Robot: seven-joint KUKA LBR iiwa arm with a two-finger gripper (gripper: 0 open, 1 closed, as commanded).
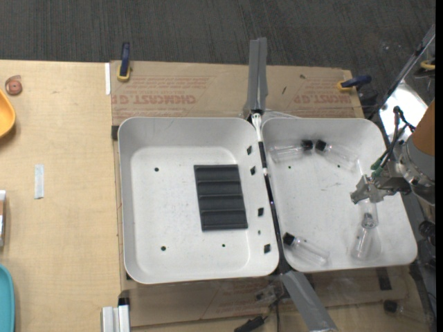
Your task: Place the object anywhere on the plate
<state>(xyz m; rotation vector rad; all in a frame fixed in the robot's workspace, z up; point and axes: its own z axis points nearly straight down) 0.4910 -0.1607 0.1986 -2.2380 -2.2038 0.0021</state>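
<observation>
**Hovering above the right bin, with clear tubes scattered beneath**

Nearest the bottom of the frame, a clear tube with a black cap point(303, 249) lies in the lower left corner of the right bin point(325, 199), close to its front wall. Toward the lower right of the same bin lies a second clear tube point(364, 239), tilted slightly from vertical in the picture.

Just above that second tube, the gripper point(369, 191) hangs over the right side of the bin, reaching in from the right edge of the frame. It is too small and cluttered with cables to tell whether it is spread or pressed together, and nothing can be seen clasped in it.

In the middle of the left bin point(138, 185), the black ridged plate point(220, 197) lies flat, well apart from every tube.

Farther up, near the back wall of the right bin, two more capped tubes point(313, 146) lie close together.

Beyond the bins, a sheet of cardboard point(228, 92) covers the bench, pinned by a blue clamp point(124, 59) at the upper left.
</observation>
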